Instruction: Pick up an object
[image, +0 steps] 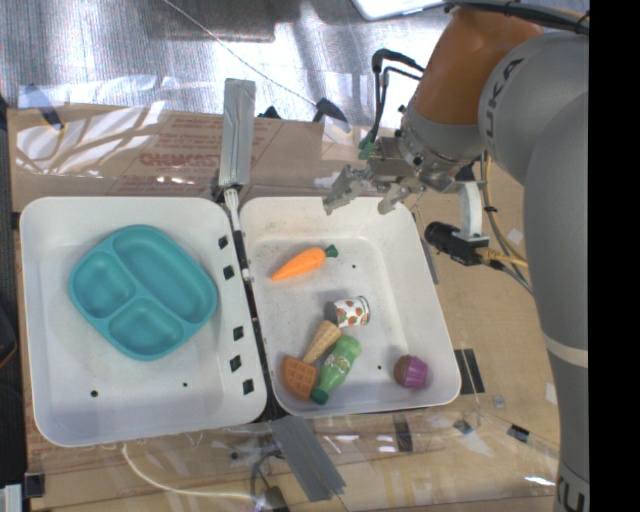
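The gripper (366, 192) hangs with fingers spread and nothing between them over the right bin's (440, 345) far rim, while the toy carrot (299, 264) lies just below; descending there risks striking the rim or nudging the carrot away.

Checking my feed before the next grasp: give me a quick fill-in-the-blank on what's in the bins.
1. The teal plate lies in the ____ bin.
2. The carrot is coloured ____.
3. The gripper hovers over the right bin's ____ edge.
4. The green bottle lies beside the ____.

Missing words: left; orange; far; waffle
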